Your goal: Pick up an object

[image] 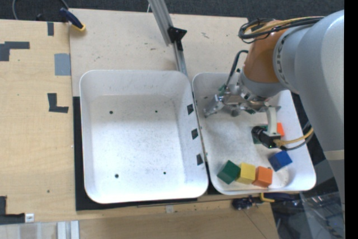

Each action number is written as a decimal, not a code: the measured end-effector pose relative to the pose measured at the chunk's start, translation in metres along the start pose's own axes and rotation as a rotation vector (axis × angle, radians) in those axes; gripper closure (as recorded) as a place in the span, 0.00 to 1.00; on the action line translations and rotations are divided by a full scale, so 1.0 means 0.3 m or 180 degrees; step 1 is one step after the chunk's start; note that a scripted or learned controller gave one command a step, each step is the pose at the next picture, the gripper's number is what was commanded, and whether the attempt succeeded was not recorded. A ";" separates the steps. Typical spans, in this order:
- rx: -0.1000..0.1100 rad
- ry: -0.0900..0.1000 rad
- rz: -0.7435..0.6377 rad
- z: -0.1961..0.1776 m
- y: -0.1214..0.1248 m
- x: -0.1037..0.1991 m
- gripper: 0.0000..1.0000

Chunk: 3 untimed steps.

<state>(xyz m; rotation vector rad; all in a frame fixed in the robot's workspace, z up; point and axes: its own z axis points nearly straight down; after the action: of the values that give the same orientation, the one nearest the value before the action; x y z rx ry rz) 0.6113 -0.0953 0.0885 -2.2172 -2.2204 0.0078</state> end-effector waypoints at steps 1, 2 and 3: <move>-0.0010 0.0005 -0.0003 -0.043 0.004 0.003 1.00; -0.0030 0.0003 0.0001 -0.227 -0.027 0.008 1.00; -0.0039 -0.0001 0.0002 -0.435 -0.028 -0.010 1.00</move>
<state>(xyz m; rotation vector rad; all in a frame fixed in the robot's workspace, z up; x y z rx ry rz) 0.6038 -0.0982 0.2190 -2.2240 -2.2259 -0.0054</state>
